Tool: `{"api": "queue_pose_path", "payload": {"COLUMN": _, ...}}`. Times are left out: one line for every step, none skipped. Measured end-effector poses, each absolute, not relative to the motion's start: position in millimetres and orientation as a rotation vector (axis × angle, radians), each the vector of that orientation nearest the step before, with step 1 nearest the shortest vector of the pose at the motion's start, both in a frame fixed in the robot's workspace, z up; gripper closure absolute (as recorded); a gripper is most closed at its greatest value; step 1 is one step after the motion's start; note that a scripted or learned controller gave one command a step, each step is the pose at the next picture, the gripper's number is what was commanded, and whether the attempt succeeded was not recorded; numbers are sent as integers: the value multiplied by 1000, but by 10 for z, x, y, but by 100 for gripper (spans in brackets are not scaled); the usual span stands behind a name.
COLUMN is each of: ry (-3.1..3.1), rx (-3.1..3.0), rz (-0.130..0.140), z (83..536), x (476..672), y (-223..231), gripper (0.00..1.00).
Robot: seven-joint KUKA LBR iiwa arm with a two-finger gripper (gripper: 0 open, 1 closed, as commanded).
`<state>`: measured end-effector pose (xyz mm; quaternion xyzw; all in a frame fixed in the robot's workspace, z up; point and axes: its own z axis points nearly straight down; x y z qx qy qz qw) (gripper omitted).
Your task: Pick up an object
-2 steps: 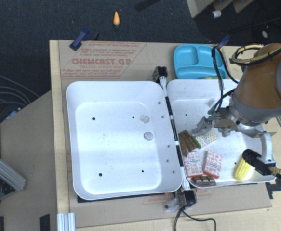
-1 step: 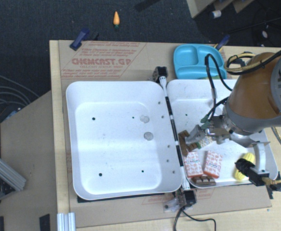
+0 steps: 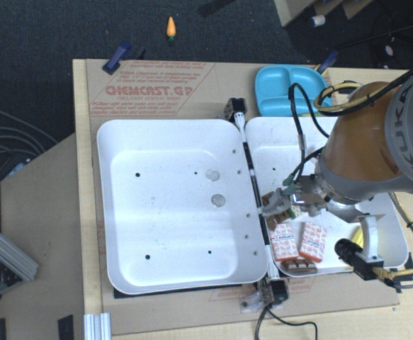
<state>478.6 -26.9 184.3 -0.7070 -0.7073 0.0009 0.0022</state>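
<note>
Cardboard by the look, the left box [image 3: 284,241] and the right box [image 3: 313,241], both red-and-white, lie side by side near the right bin's [image 3: 270,151] front rim. I judge them light and stiff, best pinched across the narrow sides. My gripper [image 3: 287,202] hovers just beside them; whether it is open or closed I cannot tell. Rims crowd the left and front.

1. Arm [image 3: 365,147] enters from 3 o'clock, over the right bin [image 3: 273,137].
2. Gripper [image 3: 283,200] is at that bin's 9 o'clock wall.
3. Left red-and-white box [image 3: 284,241] and right red-and-white box [image 3: 313,241] lie side by side, at the gripper's 5 o'clock, near it.
4. Yellow object [image 3: 368,234] is at 3 o'clock from the boxes.
5. Blue tray [image 3: 284,91] is on the bench at 12 o'clock, beyond the right bin.
6. Left bin [image 3: 121,190] has two small grey round spots [image 3: 215,188] on its floor.
</note>
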Motion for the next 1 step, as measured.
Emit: {"api": "queue_pose_path", "payload": {"ry": -2219, "rx": -2221, "rz": 1, "z": 845, "x": 5083, "y": -937, "gripper": 0}}
